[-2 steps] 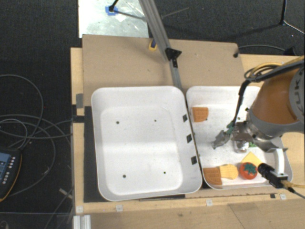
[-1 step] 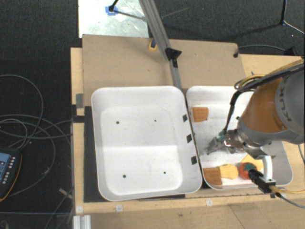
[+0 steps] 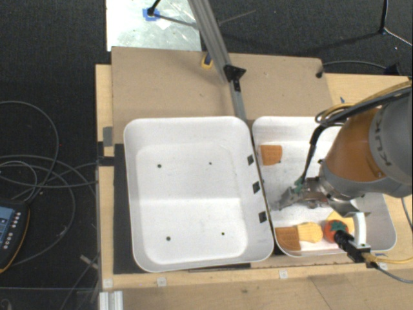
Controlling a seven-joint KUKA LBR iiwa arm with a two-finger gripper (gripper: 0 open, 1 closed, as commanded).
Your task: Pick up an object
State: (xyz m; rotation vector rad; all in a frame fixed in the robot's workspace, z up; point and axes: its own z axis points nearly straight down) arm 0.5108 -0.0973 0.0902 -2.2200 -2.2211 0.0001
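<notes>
Bench's right bin (image 3: 264, 131) holds orange block (image 3: 271, 154), yellow sponge (image 3: 301, 235) (jaws (image 3: 288, 199) state unclear).

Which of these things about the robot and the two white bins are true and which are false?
1. The orange block lies in the right bin. True.
2. The gripper hangs over the left bin. False: it is over the right bin.
3. The yellow sponge lies near the right bin's front edge. True.
4. The orange block touches the sponge. False: they lie apart, block toward the back.
</notes>
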